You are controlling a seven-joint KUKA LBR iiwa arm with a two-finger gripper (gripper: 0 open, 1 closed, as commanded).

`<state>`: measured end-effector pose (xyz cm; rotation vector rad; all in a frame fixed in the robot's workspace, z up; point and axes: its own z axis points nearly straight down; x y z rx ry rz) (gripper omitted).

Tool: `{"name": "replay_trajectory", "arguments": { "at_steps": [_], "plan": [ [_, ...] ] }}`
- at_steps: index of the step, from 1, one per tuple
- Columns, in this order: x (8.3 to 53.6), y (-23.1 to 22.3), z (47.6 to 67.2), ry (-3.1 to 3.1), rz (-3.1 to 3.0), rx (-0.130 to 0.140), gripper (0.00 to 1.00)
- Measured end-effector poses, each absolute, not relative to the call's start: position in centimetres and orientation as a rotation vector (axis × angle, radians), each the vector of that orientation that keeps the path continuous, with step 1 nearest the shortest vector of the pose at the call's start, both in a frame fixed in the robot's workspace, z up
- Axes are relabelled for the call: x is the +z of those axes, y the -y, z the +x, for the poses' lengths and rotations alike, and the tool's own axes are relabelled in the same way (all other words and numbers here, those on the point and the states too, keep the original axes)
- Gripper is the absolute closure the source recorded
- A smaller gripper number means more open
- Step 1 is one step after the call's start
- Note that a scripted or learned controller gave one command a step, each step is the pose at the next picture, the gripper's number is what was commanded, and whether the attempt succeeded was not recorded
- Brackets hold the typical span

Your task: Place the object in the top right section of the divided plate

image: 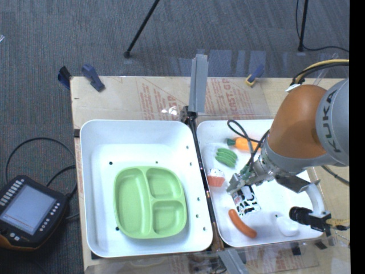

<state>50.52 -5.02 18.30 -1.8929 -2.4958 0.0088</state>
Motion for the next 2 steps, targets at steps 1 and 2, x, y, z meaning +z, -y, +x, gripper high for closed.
{"name": "replay_trajectory", "arguments": {
  "at_steps": [1, 2],
  "plan": [
    [18.3, -3.2, 49.5, 2.394, -2.018, 0.013, 1.0],
    [18.3, -7.9, 55.6, 2.222, -2.21, 0.015, 1.0]
  ]
}}
